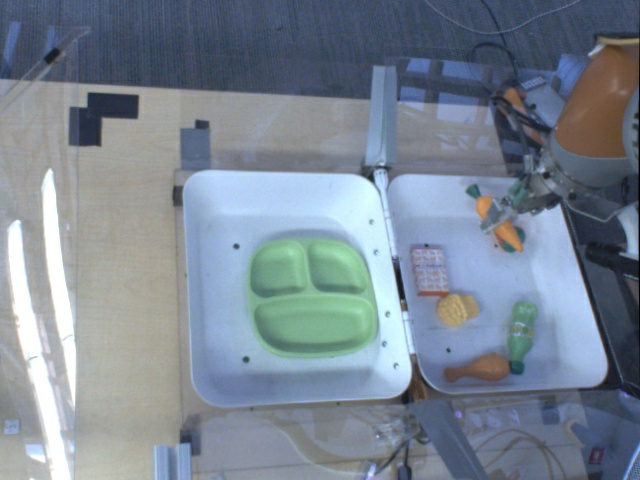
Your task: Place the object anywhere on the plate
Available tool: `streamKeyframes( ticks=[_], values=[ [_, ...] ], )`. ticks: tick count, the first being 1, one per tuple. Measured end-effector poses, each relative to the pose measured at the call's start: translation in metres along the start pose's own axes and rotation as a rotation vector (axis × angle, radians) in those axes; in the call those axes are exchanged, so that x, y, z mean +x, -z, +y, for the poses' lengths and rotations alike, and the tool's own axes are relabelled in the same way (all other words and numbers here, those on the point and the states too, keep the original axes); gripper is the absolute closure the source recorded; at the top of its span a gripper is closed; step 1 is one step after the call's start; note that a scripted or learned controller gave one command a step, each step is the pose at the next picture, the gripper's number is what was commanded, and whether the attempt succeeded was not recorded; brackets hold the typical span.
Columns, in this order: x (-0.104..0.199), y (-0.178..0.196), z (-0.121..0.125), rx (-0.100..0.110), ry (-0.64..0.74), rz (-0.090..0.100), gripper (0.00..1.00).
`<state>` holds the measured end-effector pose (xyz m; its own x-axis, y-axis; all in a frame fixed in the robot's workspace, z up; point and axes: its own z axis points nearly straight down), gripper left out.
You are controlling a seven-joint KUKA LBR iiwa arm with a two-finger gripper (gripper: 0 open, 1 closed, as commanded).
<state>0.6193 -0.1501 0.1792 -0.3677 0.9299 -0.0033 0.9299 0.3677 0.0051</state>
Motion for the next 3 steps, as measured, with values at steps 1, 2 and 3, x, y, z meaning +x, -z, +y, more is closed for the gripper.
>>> streamKeyframes(
  ticks=[1,2,3],
  values=[
    [0.079,0.019,0.002,0.002,-0.17,0.002,1.0],
    [0.154,0.004,-0.026,0.005,-0.17,0.003,1.0],
    [0.22,0.015,0.025,0.003,-0.105,0.003,1.0]
  ],
)
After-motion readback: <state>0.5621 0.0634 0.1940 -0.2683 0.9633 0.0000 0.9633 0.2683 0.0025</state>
